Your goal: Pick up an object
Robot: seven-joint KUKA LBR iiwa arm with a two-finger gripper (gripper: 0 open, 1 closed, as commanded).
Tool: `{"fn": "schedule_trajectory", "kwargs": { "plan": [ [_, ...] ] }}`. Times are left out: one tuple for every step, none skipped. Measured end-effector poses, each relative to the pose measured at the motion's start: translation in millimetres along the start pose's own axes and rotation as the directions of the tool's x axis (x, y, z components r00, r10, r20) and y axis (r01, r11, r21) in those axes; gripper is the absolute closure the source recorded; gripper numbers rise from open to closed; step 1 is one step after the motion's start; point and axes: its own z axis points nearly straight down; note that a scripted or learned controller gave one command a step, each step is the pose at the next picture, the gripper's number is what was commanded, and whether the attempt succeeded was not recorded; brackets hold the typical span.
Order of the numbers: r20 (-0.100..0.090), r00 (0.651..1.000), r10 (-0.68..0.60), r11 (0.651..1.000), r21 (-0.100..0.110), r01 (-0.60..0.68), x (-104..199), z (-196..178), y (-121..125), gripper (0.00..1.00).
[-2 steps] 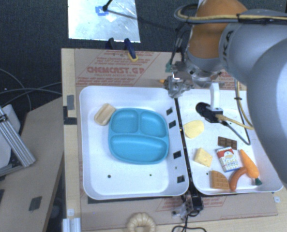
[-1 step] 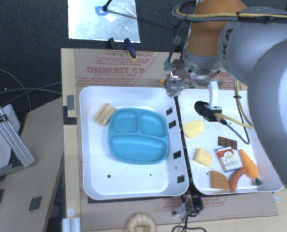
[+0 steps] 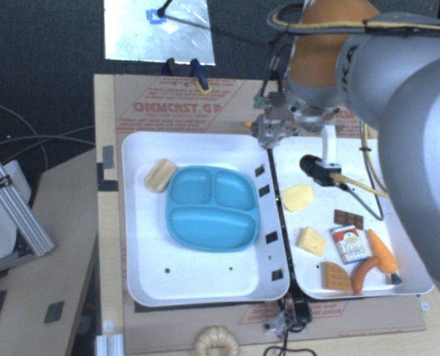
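Looking down, we see the gripper (image 3: 273,130) at the far end of the divider between the bins; whether its fingers are apart or together, we cannot tell. Pickable items crowd the right bin (image 3: 409,277): a yellow piece (image 3: 297,197), cheese wedge (image 3: 312,240), chocolate (image 3: 348,218), carrot (image 3: 383,253), sausage (image 3: 361,272). A blue divided plate (image 3: 210,208) and tan slice (image 3: 159,175) occupy the left bin (image 3: 138,269).

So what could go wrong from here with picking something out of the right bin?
1. The carrot, sausage, small red carton and waffle piece lie packed together, so a grab there may nudge or catch a neighbour.
2. The pincer sits over the divider between the bins; descending there would likely strike the rim.
3. The chocolate piece lies flat and thin, so it may slip out.
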Motion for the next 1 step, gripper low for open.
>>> {"fn": "schedule_trajectory", "kwargs": {
  "plan": [
    [-0.001, 1.000, -0.003, 1.000, -0.001, 0.003, 3.6, -4.3, 3.9, 1.00]
  ]
}}
